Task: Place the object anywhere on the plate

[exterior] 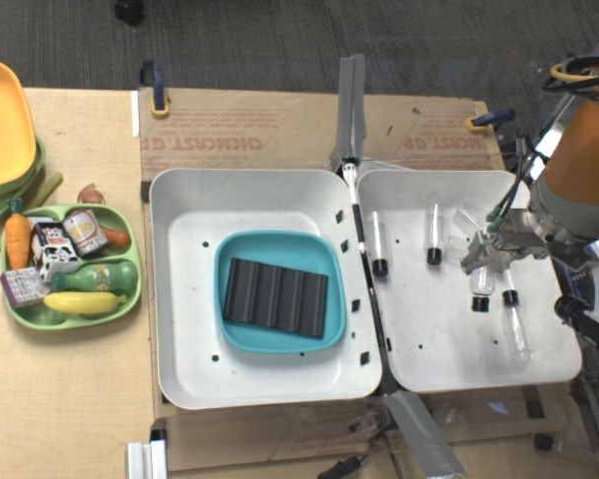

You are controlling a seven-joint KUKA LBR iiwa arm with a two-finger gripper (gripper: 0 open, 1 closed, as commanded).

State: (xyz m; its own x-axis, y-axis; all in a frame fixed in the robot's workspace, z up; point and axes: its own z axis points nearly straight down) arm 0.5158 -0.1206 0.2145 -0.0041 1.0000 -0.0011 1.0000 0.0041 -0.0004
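Observation:
A teal square plate (280, 249) sits in the middle of the left bin (180, 297). A dark grey ribbed block (277, 296) lies flat on the plate, covering most of its floor. My gripper (487, 255) hangs over the right bin (449, 357), near its right side, far from the plate. Just below it lies a clear tube with a black cap (480, 289).
More clear black-capped tubes lie in the right bin (377, 243) (434, 238) (515, 321). On the bench at the far left stand a green tray of toy food (70, 267) and stacked yellow and green plates (5, 133). The arm's orange band (584, 158) is at the right edge.

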